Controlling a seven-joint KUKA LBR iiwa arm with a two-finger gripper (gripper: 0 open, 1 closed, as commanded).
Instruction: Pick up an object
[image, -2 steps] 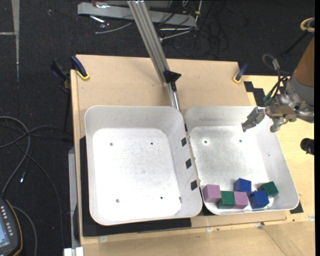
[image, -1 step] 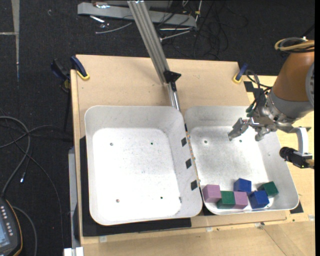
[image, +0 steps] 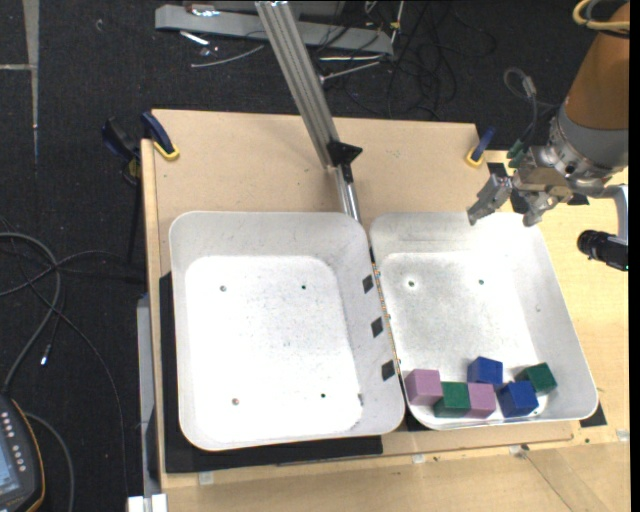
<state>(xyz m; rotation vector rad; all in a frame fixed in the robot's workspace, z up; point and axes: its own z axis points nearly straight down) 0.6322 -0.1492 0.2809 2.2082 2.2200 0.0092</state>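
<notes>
Camera view, arm (image: 600, 80) cropped, tool (image: 510, 205) spread above right bin (image: 560, 310)

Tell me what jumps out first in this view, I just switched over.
A tight cluster of coloured blocks, purple, green and blue, sits in the near corner of the right bin. The gripper hangs open above that bin's far edge, well away from them. The left bin lies alongside.

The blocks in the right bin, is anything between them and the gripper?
Nothing visible. The gripper hangs open over the right bin's far edge; the blocks cluster at its near edge, with bare bin floor between them. The blocks touch each other, so neighbours may crowd the fingers.
</notes>
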